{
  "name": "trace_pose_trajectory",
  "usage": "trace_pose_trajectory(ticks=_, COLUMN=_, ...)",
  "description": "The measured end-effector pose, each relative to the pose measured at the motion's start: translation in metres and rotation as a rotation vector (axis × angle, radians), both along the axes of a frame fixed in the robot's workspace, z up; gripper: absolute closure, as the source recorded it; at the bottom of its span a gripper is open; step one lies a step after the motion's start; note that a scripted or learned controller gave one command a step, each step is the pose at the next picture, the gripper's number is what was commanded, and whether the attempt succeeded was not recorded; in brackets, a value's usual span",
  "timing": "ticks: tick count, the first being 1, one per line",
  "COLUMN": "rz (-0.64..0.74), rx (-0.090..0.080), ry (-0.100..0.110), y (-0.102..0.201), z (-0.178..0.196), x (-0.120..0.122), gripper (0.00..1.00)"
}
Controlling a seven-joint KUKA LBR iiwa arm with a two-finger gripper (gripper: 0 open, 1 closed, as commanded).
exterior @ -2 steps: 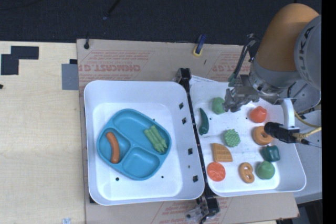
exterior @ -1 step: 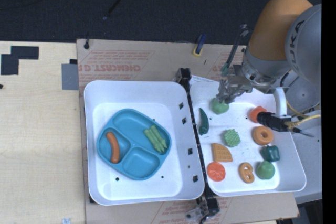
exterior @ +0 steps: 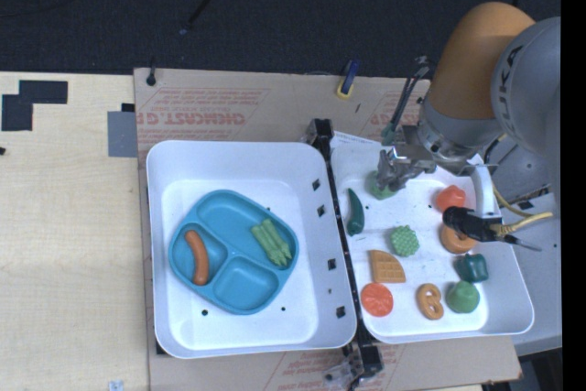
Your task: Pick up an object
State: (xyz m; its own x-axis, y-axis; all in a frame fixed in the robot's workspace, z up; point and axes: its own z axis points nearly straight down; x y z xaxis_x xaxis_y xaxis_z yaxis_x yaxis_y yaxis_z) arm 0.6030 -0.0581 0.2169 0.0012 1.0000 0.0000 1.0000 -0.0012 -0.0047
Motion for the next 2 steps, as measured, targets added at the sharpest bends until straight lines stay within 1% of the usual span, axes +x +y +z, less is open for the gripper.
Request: trace_pose_trajectory(ticks=2, rz=0.003, rx=-0.001, ry=-0.004, y=-0.0001, z=0.0013, x=0.0085, gripper=1.00)
